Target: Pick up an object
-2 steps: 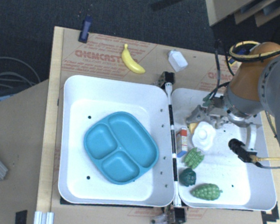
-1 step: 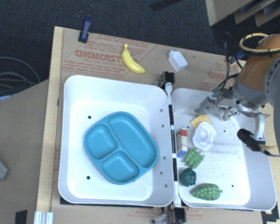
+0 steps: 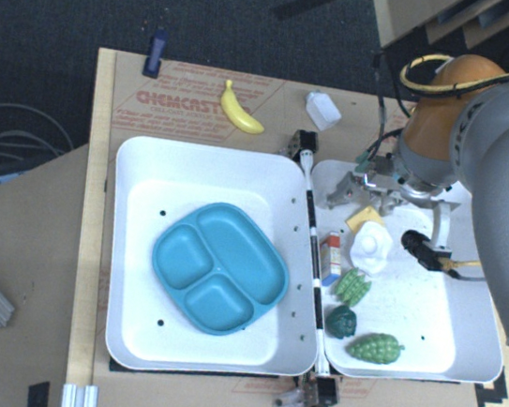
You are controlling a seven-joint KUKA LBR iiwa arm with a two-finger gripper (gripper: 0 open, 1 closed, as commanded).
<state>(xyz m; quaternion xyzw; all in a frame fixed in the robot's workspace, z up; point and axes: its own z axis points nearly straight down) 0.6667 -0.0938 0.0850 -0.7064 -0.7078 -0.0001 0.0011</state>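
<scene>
Dark carpet ran behind a cardboard-topped bench (image 3: pixel 203 105) with the two white bins side by side. All the pickable stuff sat in the right bin (image 3: pixel 459 356), bunched along its left side: a yellow block (image 3: pixel 363 216) nearest the arm, a white lump (image 3: pixel 370 247) touching it just below, then a light green knobbly thing (image 3: pixel 352 285), a dark green ball (image 3: pixel 342 321) and a green bumpy oval (image 3: pixel 374 347) near the front rim. A small red-and-white tube (image 3: pixel 331 254) lay right against the wall between the bins.

The gripper (image 3: pixel 381 190) was down over the top of that bin, just above the yellow block, but from this angle I honestly couldn't tell how it was set or whether it had anything, since the wrist covered most of it.

The left bin (image 3: pixel 126 302) had just a blue divided tray (image 3: pixel 219 266) in it. On the bench behind the bins sat a banana (image 3: pixel 240 110), a white block (image 3: pixel 323 110) and a blue stick (image 3: pixel 155 52).

What worried me: the yellow block and white lump were touching, so a grab there could easily catch both or shove one aside. The pile also hugged the divider wall, so a descent could clip it. And those rounded green things looked like they'd roll or squirt out of a pinch.
</scene>
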